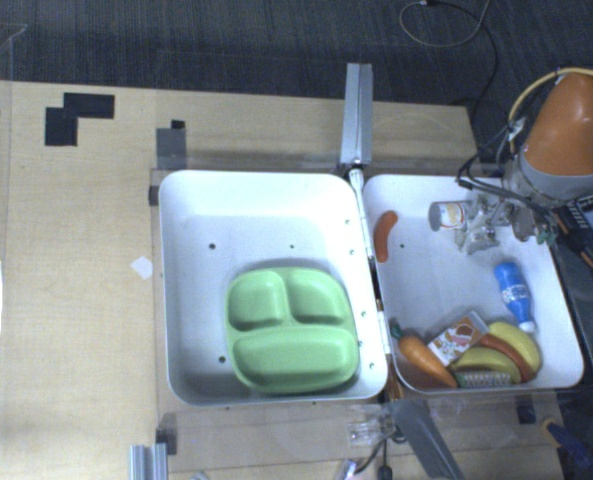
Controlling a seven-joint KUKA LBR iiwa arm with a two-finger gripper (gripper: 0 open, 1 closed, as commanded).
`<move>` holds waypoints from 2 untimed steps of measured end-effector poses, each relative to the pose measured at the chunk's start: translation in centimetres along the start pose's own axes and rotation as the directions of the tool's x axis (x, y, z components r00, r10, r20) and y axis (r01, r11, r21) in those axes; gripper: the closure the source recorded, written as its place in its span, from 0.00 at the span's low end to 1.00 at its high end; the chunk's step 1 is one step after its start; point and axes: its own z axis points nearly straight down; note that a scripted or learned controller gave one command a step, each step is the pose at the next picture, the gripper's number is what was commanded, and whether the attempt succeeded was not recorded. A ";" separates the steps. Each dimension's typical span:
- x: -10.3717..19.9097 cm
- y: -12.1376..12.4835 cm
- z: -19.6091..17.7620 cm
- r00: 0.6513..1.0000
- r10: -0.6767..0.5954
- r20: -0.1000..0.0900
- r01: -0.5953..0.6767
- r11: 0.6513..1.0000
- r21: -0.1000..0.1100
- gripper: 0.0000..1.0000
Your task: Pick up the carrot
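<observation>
From my end I count two white bins: the left bin (181,268) has one green divided tray (291,328), and the right bin (426,278) holds the rest. One carrot (422,359) sits in the right bin's near-left corner, touching a small snack packet (454,341). Next to those are two bananas (501,351), one blue bottle (514,293), and one sausage (385,235) by the divider. The gripper (481,223) hangs over the far right side, well away from the carrot. Can't tell how its claw stands.

Orange carrot (422,359) – lying flat, right bin's near-left corner
</observation>
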 end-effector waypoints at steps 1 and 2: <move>-0.1 0.0 -1.2 1.000 -0.001 0.005 0.001 1.000 -0.001 1.00; -1.0 -0.5 0.0 0.958 -0.288 -0.006 0.288 0.958 0.005 1.00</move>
